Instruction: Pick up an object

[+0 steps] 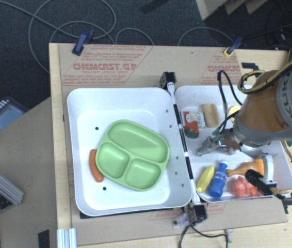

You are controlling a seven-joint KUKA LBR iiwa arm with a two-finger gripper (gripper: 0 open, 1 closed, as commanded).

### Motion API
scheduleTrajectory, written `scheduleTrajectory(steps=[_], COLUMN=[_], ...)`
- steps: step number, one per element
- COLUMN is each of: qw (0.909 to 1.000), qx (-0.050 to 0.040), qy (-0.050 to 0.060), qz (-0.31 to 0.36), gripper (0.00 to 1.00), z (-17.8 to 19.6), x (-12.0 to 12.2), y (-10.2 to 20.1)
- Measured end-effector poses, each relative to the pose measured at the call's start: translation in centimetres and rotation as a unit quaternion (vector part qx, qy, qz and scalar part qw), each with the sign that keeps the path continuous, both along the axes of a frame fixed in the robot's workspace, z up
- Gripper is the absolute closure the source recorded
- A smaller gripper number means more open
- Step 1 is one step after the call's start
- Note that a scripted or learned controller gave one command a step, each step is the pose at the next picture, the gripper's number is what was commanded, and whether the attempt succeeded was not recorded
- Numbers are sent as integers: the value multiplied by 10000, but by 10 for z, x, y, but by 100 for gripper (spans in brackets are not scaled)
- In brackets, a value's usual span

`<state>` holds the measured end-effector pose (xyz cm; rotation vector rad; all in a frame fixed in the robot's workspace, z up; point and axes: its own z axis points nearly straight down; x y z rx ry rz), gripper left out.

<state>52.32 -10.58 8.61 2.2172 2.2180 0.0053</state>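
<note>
My gripper [207, 146] hangs low over the middle of the right bin [197, 93], reaching in from the right. It points left toward the bin's inner wall. Just beyond it lie a red and white carton [191, 119] and a tan block [210, 114]. In front of it are a yellow banana [205, 178], a blue bottle [218, 179], an orange carrot [245, 168] and a pink lump [242, 188]. Nothing shows in its grasp. The arm hides the bin's right part.
The left bin [79, 138] holds a green divided plate [132, 154] with an orange sausage [95, 166] against its left side. A small yellow thing [233, 110] peeks out beside the arm. Cables cross the floor behind the bench.
</note>
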Motion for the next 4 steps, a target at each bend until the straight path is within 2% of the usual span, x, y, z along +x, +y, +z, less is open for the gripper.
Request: scheduleTrajectory(steps=[1,2,3,4], qw=[10000,10000,10000,10000], qx=[8,2,12,6], qy=[27,23,84,38], qz=[-1,-1,9,0], gripper=[0,0,0,0], z=[-1,-1,-2,-1], x=[58,94,142,135], y=[-5,-22,-26,-36])
